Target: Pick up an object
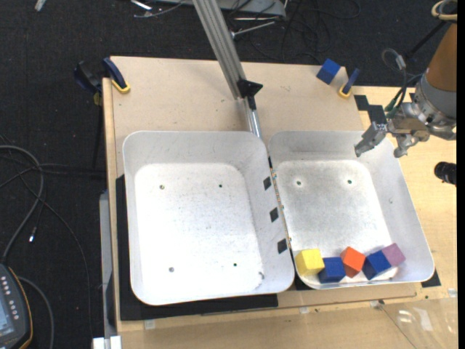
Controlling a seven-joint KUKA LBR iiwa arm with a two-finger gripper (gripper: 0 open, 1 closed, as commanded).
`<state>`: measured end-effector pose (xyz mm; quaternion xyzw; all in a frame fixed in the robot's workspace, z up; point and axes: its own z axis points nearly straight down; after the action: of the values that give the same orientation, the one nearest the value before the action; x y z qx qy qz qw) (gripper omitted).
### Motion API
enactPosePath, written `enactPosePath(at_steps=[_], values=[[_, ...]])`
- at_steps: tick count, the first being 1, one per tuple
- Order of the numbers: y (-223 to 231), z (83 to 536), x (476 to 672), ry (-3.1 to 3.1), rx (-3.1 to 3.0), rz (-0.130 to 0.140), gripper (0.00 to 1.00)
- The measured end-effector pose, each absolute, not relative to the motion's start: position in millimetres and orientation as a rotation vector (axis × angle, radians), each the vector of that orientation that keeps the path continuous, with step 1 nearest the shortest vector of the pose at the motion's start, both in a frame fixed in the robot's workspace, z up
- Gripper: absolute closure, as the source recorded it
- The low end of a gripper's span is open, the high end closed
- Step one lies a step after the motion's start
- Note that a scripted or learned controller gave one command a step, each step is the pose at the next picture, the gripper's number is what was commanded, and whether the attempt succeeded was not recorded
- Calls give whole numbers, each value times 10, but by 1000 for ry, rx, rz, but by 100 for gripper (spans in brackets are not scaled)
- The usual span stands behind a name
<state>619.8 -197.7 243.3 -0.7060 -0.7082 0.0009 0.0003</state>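
Note:
Several small blocks lie along the near edge of the right bin (407, 217): a yellow block (309, 260), a blue block (332, 269), an orange block (353, 260), a second blue block (376, 264) and a purple block (393, 254). My gripper (385, 143) hangs open over the bin's far right corner, well away from the blocks, with nothing between its fingers (365, 142).
The left bin (138, 195) sits beside the right one. A slanted metal pole (221, 38) reaches down to the gap between the bins. A loose blue block (328, 70) lies on the bench at the back, near a clamp (349, 83).

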Motion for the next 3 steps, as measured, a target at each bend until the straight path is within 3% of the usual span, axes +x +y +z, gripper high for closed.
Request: enactPosePath(at_steps=[1,2,3], values=[[-1471,1544,6154,-2223,-2209,5,0],[-1117,1350,5888,-2224,-2213,3,0],[-1170,928,5974,-2220,-2219,4,0]])
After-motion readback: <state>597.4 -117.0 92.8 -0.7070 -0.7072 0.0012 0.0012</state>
